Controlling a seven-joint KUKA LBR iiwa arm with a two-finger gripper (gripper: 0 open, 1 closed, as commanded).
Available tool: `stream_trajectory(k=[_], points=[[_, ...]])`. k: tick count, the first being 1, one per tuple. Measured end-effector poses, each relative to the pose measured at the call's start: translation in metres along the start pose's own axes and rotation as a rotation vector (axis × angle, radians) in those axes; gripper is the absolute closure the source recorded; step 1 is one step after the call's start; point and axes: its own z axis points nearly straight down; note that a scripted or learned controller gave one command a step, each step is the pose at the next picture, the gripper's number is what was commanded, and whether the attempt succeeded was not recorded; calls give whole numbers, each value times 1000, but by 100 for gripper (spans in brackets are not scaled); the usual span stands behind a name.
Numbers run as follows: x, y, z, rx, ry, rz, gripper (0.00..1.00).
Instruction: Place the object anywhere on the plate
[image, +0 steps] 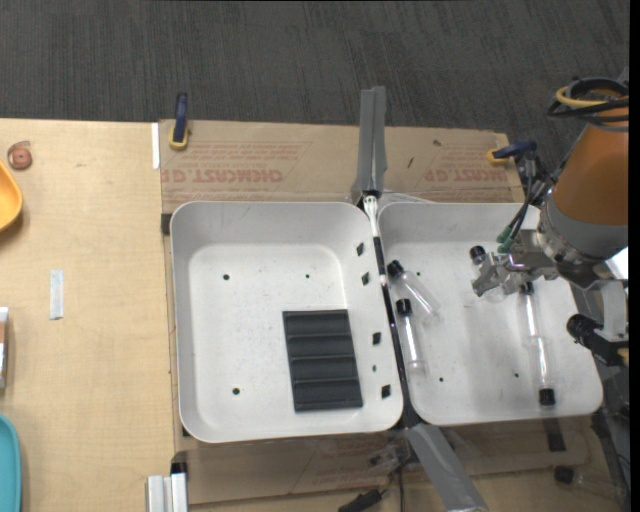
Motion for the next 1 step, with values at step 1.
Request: stream_trajectory(k=[1], points=[[81,-22,17,4,0,39,100]])
